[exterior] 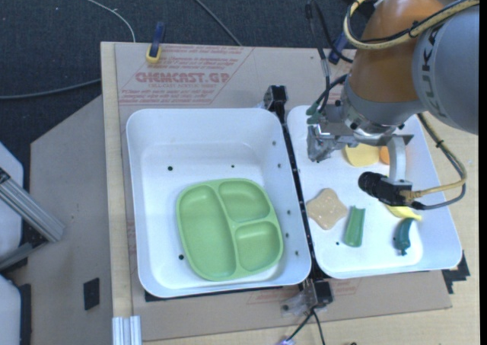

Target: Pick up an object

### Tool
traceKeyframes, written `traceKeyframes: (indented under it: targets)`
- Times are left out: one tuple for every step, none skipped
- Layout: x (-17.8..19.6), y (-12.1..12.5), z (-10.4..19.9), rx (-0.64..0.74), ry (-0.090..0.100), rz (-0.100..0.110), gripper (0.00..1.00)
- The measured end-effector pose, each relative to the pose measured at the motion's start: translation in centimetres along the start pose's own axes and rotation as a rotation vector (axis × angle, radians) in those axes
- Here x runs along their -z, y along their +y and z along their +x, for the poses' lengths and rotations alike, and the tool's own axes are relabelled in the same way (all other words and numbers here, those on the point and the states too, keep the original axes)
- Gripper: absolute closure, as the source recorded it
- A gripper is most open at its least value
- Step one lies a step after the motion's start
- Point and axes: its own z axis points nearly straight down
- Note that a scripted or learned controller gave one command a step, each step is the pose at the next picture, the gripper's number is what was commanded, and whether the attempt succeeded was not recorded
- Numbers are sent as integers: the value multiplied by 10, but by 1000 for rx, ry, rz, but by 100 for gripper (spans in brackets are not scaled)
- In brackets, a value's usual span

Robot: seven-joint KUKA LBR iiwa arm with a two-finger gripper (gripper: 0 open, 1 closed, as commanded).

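Cardboard [190,77] printed in red lettering covers the worktop [68,153], and a small yellow and blue clamp [156,43] grips its far edge at about 11 o'clock. On it sit 2 shallow white bins side by side. The left bin [152,138] carries a green divided plate [228,228] with 3 compartments, lying flat toward the bin's 5 o'clock corner. Black clips [275,97] sit at the seam between the bins, at the far end and again at the near end.

The right bin [434,256] holds the loose things. A tan, bread-like piece [327,208] lies near the bin's left wall at roughly 8 o'clock. Just to its right, a green stick-shaped item [353,226] lies at 6 o'clock, apart from the tan piece. A teal item [402,237] rests toward 5 o'clock, with a yellow piece [404,212] just above it. A pale yellow object [361,155] and an orange one [384,154] lie partly under the arm near the bin's centre.

The arm's orange band [388,39] and grey body [449,62] come in from 2 o'clock. The claw [323,142] hangs over the bin's far left part, at about 10 o'clock, just left of the pale yellow object. Whether its fingers are apart or together I cannot tell, and nothing is seen between them. A black fitting with a cable [384,186] sits at 3 o'clock.
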Motion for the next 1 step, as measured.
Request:
traceKeyframes:
  targets:
    - [-8,-17,44,1,-1,1,100]
